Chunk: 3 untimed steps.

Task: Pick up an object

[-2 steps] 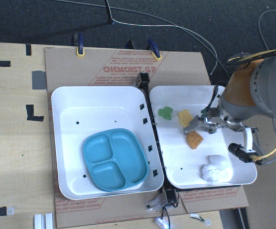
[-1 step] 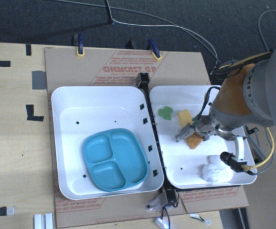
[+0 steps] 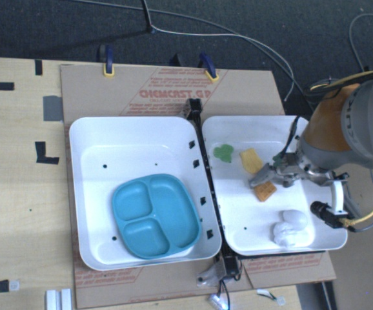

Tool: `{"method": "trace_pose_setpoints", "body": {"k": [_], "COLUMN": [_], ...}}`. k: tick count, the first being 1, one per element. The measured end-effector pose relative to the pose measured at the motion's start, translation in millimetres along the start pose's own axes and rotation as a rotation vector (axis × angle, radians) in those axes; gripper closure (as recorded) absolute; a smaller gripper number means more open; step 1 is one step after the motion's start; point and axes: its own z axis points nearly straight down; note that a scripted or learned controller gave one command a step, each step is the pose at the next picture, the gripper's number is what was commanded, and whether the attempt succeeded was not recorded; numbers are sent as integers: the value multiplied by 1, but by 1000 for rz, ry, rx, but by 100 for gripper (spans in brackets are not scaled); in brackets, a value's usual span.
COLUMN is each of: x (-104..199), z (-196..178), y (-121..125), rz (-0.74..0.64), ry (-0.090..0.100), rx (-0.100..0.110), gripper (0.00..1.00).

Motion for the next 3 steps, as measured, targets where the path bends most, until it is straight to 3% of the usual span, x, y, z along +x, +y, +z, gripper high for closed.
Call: {"method": "trace_pose_setpoints", "body": {"k": [1,2,3], "x": [0,84,163], "z": [-10,-243,-278], "y": [0,-14,-60], "rz": [0,-5,-7], "ry": [-1,1,2], "rx": [0,-11,-2], "gripper": [100,100,100]}}
